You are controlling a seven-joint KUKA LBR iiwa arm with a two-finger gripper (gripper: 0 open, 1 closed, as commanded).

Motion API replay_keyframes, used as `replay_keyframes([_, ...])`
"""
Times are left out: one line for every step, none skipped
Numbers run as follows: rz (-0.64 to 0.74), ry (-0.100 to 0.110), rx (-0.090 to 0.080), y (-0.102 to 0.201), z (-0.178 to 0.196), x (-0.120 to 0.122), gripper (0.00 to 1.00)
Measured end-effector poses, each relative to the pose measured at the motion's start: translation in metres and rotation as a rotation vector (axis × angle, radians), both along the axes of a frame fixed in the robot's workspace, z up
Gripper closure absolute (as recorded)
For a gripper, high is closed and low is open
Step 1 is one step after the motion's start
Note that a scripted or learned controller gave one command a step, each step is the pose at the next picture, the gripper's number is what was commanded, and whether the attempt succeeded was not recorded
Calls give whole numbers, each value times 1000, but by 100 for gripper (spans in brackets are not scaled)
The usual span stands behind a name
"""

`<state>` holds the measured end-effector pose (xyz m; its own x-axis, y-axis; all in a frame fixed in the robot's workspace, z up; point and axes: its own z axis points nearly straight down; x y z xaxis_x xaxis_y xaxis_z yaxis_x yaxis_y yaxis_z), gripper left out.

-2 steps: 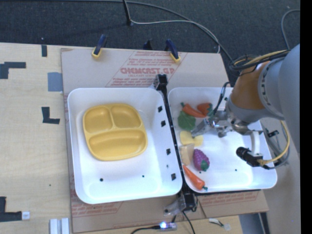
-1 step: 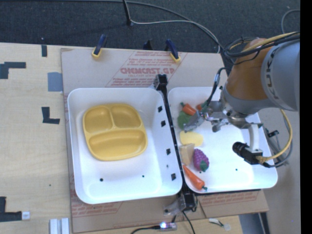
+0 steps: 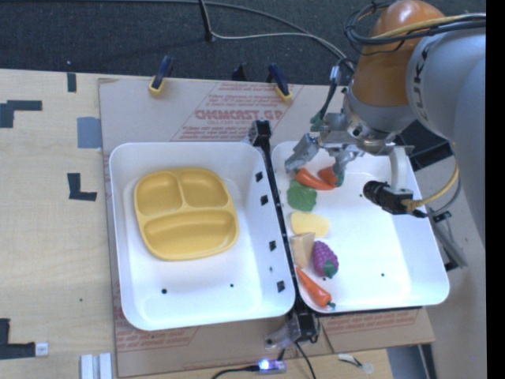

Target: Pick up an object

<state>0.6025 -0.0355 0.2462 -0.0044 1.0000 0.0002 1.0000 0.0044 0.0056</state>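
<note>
claw (image 3: pixel 318 163) spread wide over a carrot (image 3: pixel 313 181) in the right bin (image 3: pixel 394 235), nothing pinched

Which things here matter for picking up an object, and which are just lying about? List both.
For the job:
claw, over the upper carrot
green vegetable
yellow piece
purple grapes
lower carrot
right bin

Lying about:
yellow divided tray in the left bin
blue clamps

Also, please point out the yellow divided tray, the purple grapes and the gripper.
yellow divided tray (image 3: pixel 186 213): camera view, on its large front compartment.
purple grapes (image 3: pixel 324 258): camera view, middle of the bunch.
gripper (image 3: pixel 314 161): camera view, midway between its fingertips.
</note>
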Motion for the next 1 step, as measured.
replay_keyframes([-3,6,0,-2,7,-2,100])
